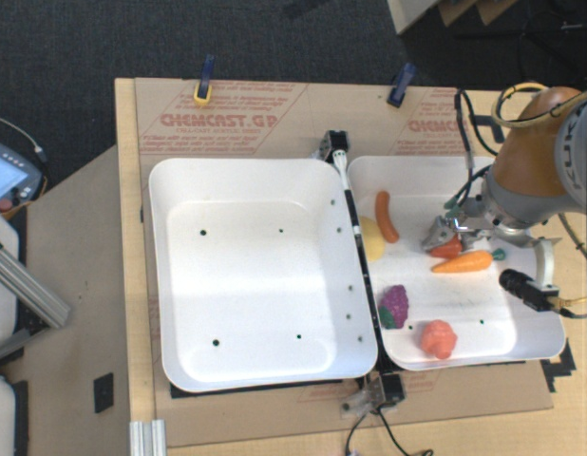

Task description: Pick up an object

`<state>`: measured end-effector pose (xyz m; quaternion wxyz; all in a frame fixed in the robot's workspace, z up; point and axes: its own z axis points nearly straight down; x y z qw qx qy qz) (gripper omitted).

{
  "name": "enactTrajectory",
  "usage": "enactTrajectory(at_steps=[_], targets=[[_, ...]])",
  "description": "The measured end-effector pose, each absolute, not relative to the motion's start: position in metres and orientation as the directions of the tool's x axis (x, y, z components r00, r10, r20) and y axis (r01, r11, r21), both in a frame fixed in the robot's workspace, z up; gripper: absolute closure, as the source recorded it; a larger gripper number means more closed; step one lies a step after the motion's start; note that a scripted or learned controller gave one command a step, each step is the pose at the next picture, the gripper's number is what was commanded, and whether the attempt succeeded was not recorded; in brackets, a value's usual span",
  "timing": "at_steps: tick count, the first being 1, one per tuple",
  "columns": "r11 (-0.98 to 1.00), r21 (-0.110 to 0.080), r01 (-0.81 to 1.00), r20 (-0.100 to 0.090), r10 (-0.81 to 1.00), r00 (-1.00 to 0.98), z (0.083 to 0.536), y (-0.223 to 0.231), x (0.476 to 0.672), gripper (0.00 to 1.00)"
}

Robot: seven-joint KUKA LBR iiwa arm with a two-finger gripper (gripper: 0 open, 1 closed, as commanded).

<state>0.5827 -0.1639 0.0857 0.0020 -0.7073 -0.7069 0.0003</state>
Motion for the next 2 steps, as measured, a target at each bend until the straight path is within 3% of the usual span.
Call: enactTrajectory(at_steps=[1, 2], targets=[[0.010, 0.011, 1.000, 0.004, 1.000, -0.010, 0.192, -0.065, 0.566, 1.00], [0.006, -0.008, 1.000, 0.004, 1.000, -0.006, 0.184, 0.000, 0.504, 1.00]])
